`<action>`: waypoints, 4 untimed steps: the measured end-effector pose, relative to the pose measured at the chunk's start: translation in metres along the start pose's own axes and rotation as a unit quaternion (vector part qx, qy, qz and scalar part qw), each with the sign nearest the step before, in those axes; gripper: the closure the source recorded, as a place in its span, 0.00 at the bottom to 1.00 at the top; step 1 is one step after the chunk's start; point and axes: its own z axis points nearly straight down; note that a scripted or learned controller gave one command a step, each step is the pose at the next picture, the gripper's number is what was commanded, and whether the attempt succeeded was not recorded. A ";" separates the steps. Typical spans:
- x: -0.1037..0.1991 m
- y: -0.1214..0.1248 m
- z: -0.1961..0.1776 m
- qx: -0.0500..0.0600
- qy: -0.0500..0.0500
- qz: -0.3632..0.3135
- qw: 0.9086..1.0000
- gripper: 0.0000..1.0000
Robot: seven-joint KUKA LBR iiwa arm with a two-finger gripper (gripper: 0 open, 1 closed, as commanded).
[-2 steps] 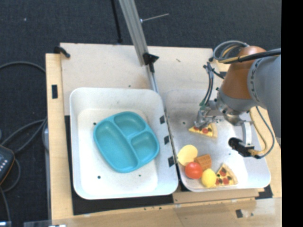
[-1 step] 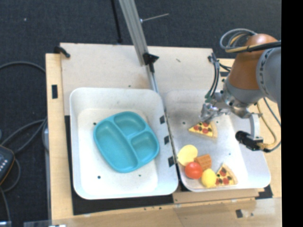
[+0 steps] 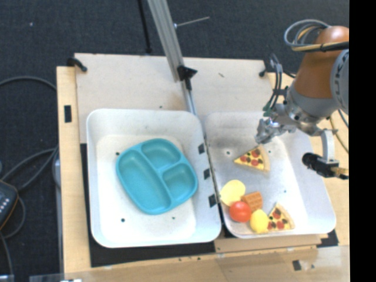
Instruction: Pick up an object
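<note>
Down at the near edge of the right bin [image 3: 305,210] there's a little huddle of toy food: a red tomato [image 3: 239,211], a yellow lemon-like piece [image 3: 259,220] touching a pizza slice [image 3: 281,218], an orange waffle-looking chunk [image 3: 254,200] and a pale yellow round piece [image 3: 232,190], all crowded together in the bin's near-left corner. Across the divide, the left bin [image 3: 106,140] carries a teal divided plate [image 3: 156,174], lying flat with nothing in its compartments. Moving up the right bin, a second pizza slice [image 3: 254,158] sits alone near the middle, well apart from the pile, and that looks like the likely target. Just beyond it hangs the gripper [image 3: 264,133], tips pointing down and just above the slice's far edge; nothing is visible between them, and whether the jaws stand wide or narrow I cannot tell at this size. Behind it the grey arm with its orange band [image 3: 320,69] leans in from the right. So the score: nothing lifted yet, every item resting on the bin floor. By my reading the approach is about done; the descent, the close and the lift are all left to do.
</note>
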 end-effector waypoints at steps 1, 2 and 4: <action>0.043 -0.024 -0.012 0.003 0.002 -0.001 1.000 1.00; 0.084 -0.034 -0.017 0.003 0.002 -0.002 1.000 1.00; 0.189 -0.065 -0.031 0.003 0.002 -0.003 1.000 1.00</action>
